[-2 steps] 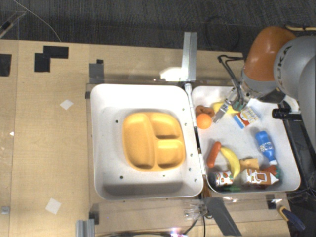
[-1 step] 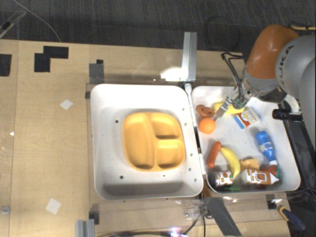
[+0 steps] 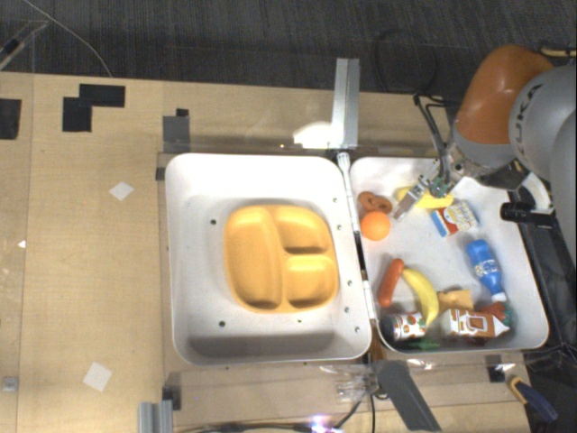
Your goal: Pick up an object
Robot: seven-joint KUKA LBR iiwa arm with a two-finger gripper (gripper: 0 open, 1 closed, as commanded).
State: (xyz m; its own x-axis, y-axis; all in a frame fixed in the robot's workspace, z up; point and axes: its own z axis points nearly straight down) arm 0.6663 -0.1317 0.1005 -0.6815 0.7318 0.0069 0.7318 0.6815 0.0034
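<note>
A pale wooden bench (image 3: 81, 269) filled the near ground, with black tape marks (image 3: 90, 105) at its far left. Beyond it lay dark grey carpet (image 3: 225, 16). A metal post (image 3: 346, 102) stood at the far middle.

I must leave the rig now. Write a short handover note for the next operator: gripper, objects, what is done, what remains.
Gripper: low in the upper part of the right bin, over a small yellow item; whether it grips anything cannot be told.
Objects in the right bin: orange ball, brown pretzel-like piece, banana, red sausage, blue bottle, small cartons along the lower edge.
Left bin: holds a yellow divided tray.
Done: arm reached into the right bin.
Left: a confirmed grasp and lift.
</note>
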